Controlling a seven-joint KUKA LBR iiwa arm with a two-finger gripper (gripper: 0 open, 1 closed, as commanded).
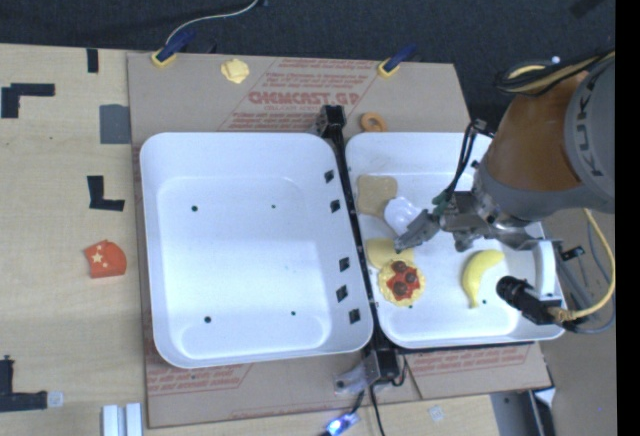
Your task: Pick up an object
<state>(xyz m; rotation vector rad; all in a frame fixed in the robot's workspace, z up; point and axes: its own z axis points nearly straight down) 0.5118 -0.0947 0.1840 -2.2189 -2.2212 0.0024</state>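
Two bins sit side by side on the bench: the left bin and the right bin. In the right bin, the cracker lies at 11 o'clock, the pizza toy at 7 o'clock and the banana at 4 o'clock. The end effector hangs over the middle, between cracker and pizza toy. Outside, a small ring lies just beyond the right bin's far rim.

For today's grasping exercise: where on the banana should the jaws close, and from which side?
Grip the banana across its narrow middle, coming straight down from above. It lies flat and curved in the right bin, with free floor on both long sides for the jaws.
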